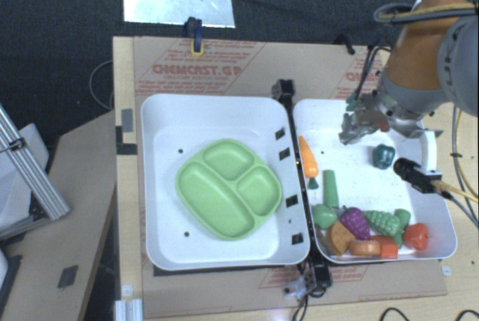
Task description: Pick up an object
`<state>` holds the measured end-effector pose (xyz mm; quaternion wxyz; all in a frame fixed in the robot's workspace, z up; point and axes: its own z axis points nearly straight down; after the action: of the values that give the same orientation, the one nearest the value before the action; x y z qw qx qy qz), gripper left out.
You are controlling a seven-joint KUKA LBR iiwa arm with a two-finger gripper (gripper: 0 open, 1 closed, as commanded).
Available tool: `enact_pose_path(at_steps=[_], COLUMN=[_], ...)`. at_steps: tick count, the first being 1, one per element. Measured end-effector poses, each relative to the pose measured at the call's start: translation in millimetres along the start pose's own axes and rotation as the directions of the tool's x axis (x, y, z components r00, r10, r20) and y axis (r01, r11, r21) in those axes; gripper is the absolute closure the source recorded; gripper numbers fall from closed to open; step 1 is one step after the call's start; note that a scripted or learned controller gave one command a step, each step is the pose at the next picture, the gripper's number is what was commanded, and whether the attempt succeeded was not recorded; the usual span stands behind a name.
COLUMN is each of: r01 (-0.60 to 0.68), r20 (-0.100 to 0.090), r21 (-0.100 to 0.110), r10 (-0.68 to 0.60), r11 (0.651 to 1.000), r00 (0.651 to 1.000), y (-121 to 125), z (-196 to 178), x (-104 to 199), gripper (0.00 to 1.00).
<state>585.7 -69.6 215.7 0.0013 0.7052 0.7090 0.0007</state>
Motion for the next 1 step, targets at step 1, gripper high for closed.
enact_pose_path(at_steps=[1], r01=[-0.003], r20=[-0.001], r21=[0.001], r10=[0.003], r11=[1.0], r00=[1.0], y=[-3.9], z=[-19.0], x=[-4.1], gripper=[1.0])
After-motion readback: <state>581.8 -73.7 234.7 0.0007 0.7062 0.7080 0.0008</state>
